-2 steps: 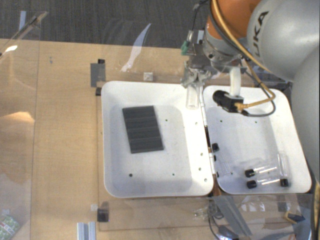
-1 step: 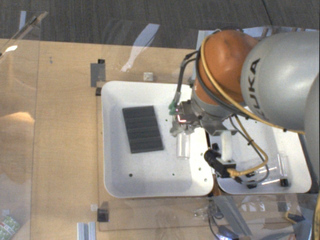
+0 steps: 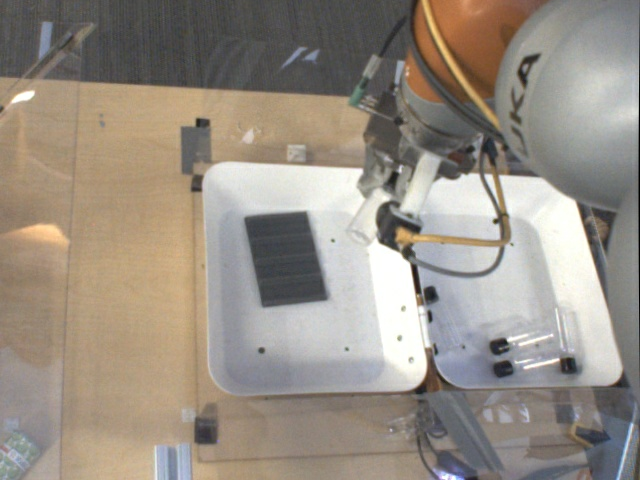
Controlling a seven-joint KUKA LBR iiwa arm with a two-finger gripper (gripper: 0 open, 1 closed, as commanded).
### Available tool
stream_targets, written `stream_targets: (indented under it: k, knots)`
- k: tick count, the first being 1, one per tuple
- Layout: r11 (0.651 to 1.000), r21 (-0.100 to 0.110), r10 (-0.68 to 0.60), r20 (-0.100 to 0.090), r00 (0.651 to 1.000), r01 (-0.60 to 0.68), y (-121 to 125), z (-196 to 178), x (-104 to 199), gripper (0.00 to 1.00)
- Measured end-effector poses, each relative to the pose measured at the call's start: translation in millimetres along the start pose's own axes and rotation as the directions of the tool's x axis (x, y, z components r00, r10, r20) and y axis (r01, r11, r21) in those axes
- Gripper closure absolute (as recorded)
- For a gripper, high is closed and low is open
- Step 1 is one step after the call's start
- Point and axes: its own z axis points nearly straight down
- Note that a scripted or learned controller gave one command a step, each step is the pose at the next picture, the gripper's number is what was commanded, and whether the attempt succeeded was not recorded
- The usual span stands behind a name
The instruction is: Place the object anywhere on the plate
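Gripper (image 3: 372,196) hangs over the upper right corner of the left bin (image 3: 300,353), close to the seam with the right bin (image 3: 565,233). A pale, translucent tube (image 3: 361,223) juts out just below it, tilted down toward the left. We take this for the object, though the wrist crowds the view, and we cannot tell how wide the gripper stands or whether it truly has the tube clamped. The plate (image 3: 286,258) lies flat in the left bin, left of and below the tube, well clear of the bin walls. It is a dark grey rectangle, matte, crossed by shallow ribs. In our judgement the step is the carry: travel left and a little toward the near side until the tube is over the plate's middle, descend low, then release. A round, smooth tube will likely roll, so laying it along a rib groove should help. Two clear capped vials (image 3: 525,353) rest in the right bin's near corner. Both bins are glossy white plastic with rounded corners.
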Motion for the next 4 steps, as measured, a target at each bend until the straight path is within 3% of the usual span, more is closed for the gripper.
stream_targets:
  k: [1, 2, 3, 4]
  knots:
    - [0.998, 0.004, -0.061, 0.003, 0.998, 0.061, -45, 78, 64, 1.0]
    - [0.988, 0.004, -0.155, 0.001, 0.988, 0.155, -113, 199, 77, 1.0]
    - [0.993, 0.002, -0.121, -0.001, 0.993, 0.121, -100, 196, 81, 1.0]
    - [0.969, -0.004, 0.248, -0.014, 0.969, -0.248, -119, 249, 74, 1.0]
